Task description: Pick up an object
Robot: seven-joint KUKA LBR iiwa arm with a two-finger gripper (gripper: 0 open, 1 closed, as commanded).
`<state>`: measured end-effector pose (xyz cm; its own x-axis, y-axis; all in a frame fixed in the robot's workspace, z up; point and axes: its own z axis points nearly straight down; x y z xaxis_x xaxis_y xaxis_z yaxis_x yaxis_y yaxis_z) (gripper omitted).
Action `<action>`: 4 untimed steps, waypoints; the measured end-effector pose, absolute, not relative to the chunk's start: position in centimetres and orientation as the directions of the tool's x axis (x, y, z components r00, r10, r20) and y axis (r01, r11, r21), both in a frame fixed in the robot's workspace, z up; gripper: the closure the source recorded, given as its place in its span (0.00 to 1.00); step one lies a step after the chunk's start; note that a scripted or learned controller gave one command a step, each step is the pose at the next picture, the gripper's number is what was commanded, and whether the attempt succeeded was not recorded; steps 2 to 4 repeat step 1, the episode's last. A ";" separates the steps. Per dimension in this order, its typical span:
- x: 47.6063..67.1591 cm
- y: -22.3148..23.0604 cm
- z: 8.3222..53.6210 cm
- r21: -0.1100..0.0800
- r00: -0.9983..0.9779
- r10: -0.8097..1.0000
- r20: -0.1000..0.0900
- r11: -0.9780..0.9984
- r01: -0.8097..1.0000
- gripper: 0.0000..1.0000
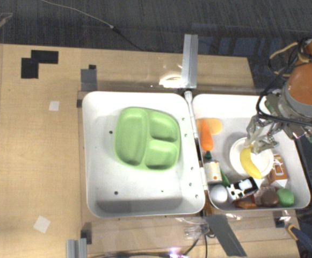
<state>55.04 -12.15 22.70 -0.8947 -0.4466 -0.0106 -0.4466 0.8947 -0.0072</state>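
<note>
While the gripper [261, 138] hovers over the banana [249, 163], fingers apart: light, soft, curved; grip mid-body, gently.

A yellow banana [251, 163] is seen lying flat across a round white plate [237, 153] in the right bin [228, 107], its length running from ten o'clock to four o'clock. It is curved, with its lower tip reaching past the plate's rim at five o'clock. The upper end is partly hidden beneath the gripper [261, 138], so whether it is touched cannot be told. An orange carrot [205, 136] is found well to its nine o'clock, by the bin's left wall.
</note>
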 end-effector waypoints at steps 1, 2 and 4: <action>51.4 -5.4 21.1 0.001 -0.947 -0.321 -0.006 0.947 -0.321 1.00; 51.4 -5.4 21.1 0.001 -0.947 -0.321 -0.006 0.947 -0.321 1.00; 51.4 -5.4 21.1 0.001 -0.947 -0.321 -0.006 0.947 -0.321 1.00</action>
